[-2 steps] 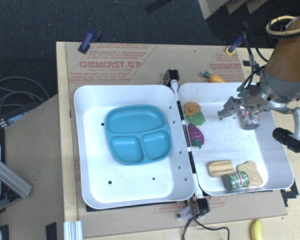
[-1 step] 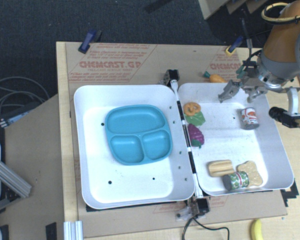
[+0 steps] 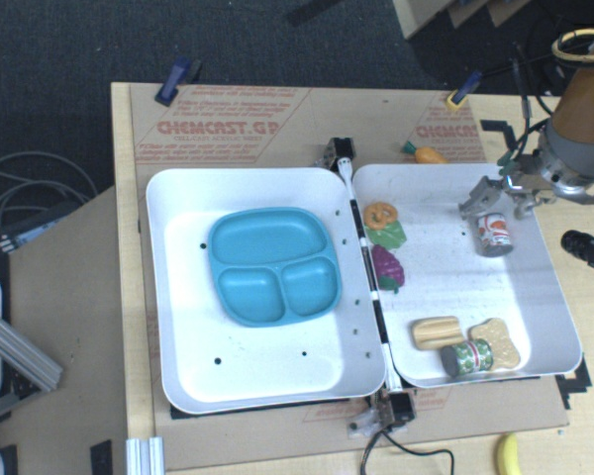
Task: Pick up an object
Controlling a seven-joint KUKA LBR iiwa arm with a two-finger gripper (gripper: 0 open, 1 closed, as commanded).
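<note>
The bench carries 2 white bins side by side. The left bin (image 3: 178,364) holds 1 blue tray (image 3: 274,264) with 3 compartments, lying near its middle; nothing rests in the tray, so it reads as a drop place for later sorting rather than as a target now.

The right bin (image 3: 544,295) holds the loose things. Along its left wall sit a pretzel (image 3: 380,213), a green piece (image 3: 387,233) touching it, and a purple piece (image 3: 387,267) just below. Near the front edge lie a bun (image 3: 436,332), a green can (image 3: 469,356) on its side, and a slice of toast (image 3: 499,339) touching the can.

The arm (image 3: 574,127) reaches in over the right bin's back right corner. The gripper (image 3: 490,201) hangs low there, just above a small red-and-white can (image 3: 494,234) that lies close to the right wall. That can looks like the likely pick. Whether the claw is spread or pressed together cannot be told, since the metal parts blur together. Nothing appears to be lifted; the can seems to rest on the bin floor, so the pick is judged not yet done.
</note>
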